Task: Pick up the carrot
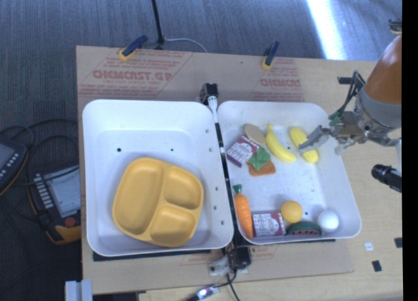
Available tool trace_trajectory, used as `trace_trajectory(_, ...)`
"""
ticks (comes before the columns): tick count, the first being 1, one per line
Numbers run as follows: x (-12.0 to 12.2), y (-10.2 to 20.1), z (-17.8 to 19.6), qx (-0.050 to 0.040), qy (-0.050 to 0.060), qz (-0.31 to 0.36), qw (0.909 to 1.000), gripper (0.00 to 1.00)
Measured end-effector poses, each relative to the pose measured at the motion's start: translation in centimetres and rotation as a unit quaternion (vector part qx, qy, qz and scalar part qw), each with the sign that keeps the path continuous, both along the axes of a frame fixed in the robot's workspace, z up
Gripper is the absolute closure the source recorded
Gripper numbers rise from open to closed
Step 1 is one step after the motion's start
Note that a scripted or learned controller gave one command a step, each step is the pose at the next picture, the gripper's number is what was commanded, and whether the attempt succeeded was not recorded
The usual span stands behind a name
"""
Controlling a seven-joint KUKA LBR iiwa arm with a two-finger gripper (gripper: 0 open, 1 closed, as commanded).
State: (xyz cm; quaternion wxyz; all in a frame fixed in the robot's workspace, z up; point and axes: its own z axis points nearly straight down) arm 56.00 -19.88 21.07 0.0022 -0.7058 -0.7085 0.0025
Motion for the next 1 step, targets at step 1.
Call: trace_trajectory(1, -6.46, 9.21, -5.05, 0.0014, 0.004, -0.064, 0.9979, 0.00)
